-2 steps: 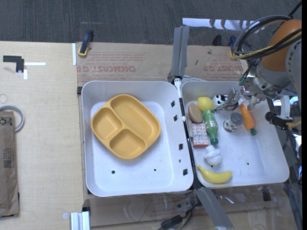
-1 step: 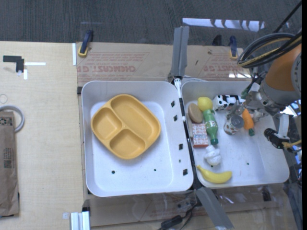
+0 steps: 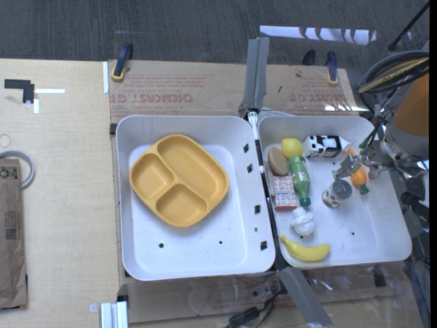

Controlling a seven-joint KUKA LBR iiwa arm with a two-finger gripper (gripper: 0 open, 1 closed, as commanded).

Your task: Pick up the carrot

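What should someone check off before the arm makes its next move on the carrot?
1. Carrot in view, in the right bin: ok.
2. Gripper close above the carrot: ok.
3. Carrot seen between the fingers: cannot tell.
4. Neighbours crowd the carrot: not ok, the small can sits right beside it.
5. Yellow tray away from the work, in the left bin: ok.

The arm enters from three o'clock, its orange band at the frame's edge. The wrist angles down toward nine o'clock, and the end effector (image 3: 355,168) hangs low with its fingers pointing downward.
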